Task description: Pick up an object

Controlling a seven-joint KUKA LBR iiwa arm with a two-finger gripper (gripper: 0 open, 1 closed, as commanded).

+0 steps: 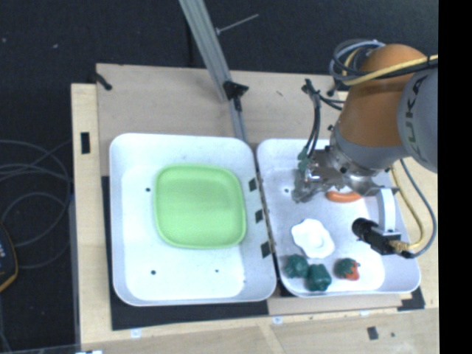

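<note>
My gripper (304,186) hangs over the upper left part of the right bin (276,161), its metal fingers pointing down and left with nothing visible between them. An orange object (342,195) peeks out from under the wrist, just right of the fingers. Below them lies a white fried-egg-shaped piece (313,238). Near the bin's front edge sit two dark green pieces (296,265) (318,276) and a small red and green piece (348,269).
The left bin (133,271) holds a light green square plate (200,205). A grey metal pole (210,46) slants down from the top to the gap between the bins. The bench's wooden border surrounds both bins.
</note>
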